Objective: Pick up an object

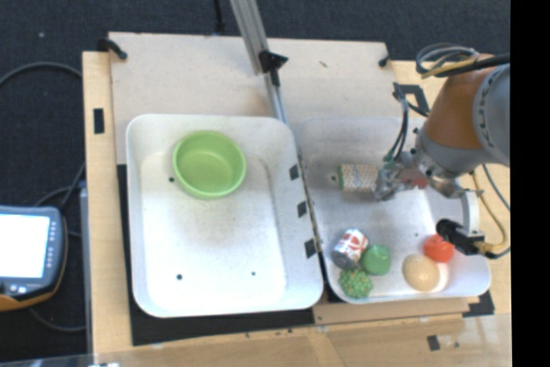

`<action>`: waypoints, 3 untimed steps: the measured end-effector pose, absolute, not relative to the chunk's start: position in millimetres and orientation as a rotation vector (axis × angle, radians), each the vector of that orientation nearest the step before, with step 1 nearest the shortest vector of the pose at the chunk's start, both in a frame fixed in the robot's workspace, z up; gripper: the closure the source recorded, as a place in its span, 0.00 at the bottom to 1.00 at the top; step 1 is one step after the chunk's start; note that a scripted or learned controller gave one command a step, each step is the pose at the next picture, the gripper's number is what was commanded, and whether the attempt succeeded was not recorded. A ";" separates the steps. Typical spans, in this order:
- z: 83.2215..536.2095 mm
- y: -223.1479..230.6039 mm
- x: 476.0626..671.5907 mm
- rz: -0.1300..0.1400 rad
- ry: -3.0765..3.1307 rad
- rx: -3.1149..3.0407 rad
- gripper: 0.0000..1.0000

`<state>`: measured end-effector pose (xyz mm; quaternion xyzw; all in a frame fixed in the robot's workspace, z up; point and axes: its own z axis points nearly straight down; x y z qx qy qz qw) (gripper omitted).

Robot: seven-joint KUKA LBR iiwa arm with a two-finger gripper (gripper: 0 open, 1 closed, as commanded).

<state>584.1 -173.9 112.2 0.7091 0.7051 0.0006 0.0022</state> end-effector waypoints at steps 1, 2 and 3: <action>167.2 -185.2 587.0 0.004 2.216 2.218 1.00; 211.3 -187.0 590.9 0.005 2.220 2.214 1.00; 257.5 -191.8 598.0 0.004 2.220 2.214 1.00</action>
